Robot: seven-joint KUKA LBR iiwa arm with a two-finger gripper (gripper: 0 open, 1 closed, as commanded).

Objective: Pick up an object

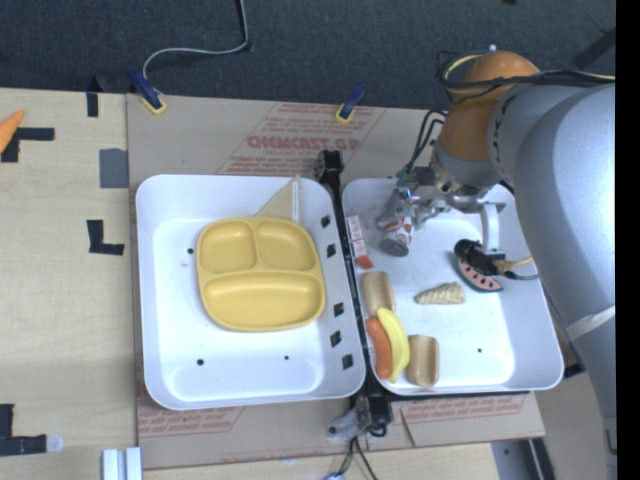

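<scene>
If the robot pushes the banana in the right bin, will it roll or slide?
The banana looks curved, so it would probably pivot or slide rather than roll. It lies packed between a carrot and a bread roll, so a push would likely move them too.

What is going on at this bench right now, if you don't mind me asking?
The arm's gripper is down in the right bin, right at a small red-and-white can; whether it grips it is unclear. A banana, bread pieces and a watermelon slice lie nearby. The left bin holds a yellow divided plate.
</scene>
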